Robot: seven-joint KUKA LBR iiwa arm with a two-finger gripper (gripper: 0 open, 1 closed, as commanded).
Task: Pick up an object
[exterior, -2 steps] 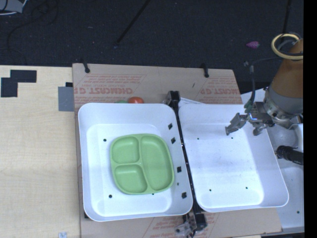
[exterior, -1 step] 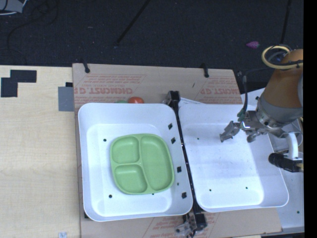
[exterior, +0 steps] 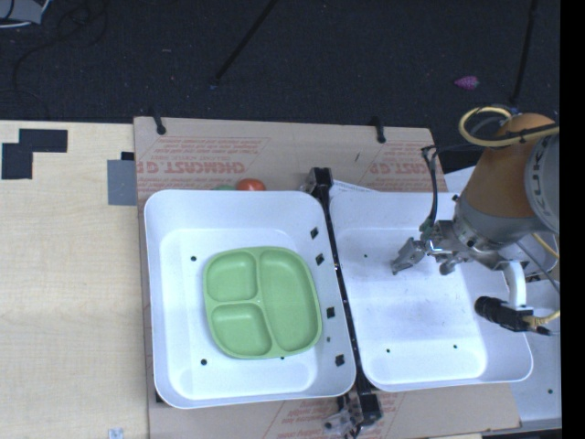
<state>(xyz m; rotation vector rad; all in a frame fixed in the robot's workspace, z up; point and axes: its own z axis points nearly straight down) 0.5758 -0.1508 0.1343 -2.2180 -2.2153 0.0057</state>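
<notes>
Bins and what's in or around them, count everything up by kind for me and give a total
White bins: 2, the left bin and the right bin
Green divided plates: 1, the plate lying in the left bin
Small red-orange things: 1, the red-orange object just behind the left bin's back rim, partly hidden
Robot claws: 1, the claw over the right bin
Total: 5
</notes>
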